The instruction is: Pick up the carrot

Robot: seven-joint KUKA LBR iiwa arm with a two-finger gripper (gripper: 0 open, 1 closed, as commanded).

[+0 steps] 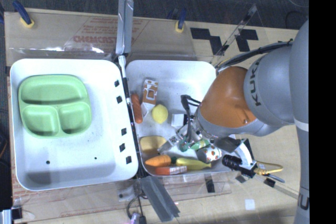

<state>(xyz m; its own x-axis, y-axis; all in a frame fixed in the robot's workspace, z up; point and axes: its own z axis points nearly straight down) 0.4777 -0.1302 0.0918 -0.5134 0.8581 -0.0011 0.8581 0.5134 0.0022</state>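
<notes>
The carrot [157,160], orange and tapered, lies near the front left corner of the right bin [173,68]. It sits between a tan round piece [151,143] and a red item [164,170]. My gripper [185,140] hangs low over the bin's middle front, a little right of and above the carrot. It is among a green-and-white clutter of small items, and nothing orange shows at its tip. The grey arm with its orange band [226,105] covers the bin's right half.
In the right bin there are also a yellow lemon [159,113], a small printed box [150,91], an orange-red stick [136,107] along the left wall, a yellow banana-like piece [193,164] and a red-and-white ball [212,154]. The left bin [31,165] holds a green divided tray [54,104].
</notes>
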